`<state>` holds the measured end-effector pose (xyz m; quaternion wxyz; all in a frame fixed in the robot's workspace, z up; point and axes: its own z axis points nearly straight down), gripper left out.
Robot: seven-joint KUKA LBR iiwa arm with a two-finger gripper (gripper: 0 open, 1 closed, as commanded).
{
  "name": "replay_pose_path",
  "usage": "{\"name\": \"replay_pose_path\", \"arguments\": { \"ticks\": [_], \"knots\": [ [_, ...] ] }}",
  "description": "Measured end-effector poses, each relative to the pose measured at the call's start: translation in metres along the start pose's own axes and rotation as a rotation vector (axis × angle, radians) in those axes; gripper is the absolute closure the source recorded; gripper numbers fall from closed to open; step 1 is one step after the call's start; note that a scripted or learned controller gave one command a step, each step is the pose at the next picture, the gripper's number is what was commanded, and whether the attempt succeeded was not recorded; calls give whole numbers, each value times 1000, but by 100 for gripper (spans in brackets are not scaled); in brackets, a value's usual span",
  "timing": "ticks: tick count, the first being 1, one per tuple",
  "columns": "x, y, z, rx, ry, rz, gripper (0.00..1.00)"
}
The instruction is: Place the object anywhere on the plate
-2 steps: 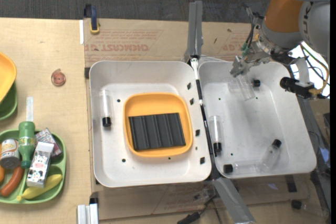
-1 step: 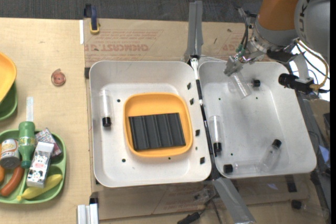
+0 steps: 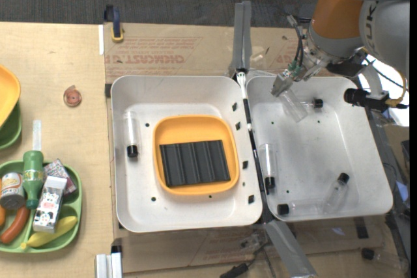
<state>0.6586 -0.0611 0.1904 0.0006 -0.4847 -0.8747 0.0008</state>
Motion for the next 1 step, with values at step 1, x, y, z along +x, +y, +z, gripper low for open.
{"name": "replay_pose_path", "arguments": {
  "ticks": [1],
  "knots": [
    [-36, -22, 10, -3, -2, -181, 100]
  ]
}}
